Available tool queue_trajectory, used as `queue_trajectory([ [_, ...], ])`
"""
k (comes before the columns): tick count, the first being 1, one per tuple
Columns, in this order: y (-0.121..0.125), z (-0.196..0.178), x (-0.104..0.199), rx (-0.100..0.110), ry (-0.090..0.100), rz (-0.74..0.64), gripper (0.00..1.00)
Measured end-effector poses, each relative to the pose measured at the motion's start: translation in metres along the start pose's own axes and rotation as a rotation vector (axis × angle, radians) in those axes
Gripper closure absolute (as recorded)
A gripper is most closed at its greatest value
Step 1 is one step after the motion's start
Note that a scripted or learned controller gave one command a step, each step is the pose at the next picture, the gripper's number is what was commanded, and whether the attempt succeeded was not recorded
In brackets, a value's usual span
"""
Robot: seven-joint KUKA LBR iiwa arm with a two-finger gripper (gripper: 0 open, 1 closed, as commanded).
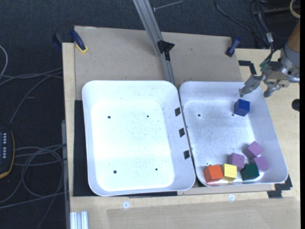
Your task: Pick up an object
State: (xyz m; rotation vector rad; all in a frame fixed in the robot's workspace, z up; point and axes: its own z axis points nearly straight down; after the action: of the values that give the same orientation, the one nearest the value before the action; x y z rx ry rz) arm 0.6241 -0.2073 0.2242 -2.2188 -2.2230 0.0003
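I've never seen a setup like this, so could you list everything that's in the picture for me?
Bins: 2, white, side by side on the bench; left bin, right bin.
Blue cube: 1, right bin, far part, alone.
Purple cubes: 3, right bin, near right corner.
Orange cube: 1, near edge.
Yellow cube: 1, beside the orange one.
Green cube: 1, beside the yellow one.
Clamps: 2, blue, far bench corners.
Pole: 1, grey, slanting.
Cables: several, floor, left.
Gripper: 1, open, above the right bin's far right edge.
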Motion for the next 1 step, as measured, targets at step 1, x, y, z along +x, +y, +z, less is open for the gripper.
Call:
queue_trajectory([
  [1, -0.0001, 0.0000, -0.0002, 0.001, -0.001, 0.000, 0.00],
])
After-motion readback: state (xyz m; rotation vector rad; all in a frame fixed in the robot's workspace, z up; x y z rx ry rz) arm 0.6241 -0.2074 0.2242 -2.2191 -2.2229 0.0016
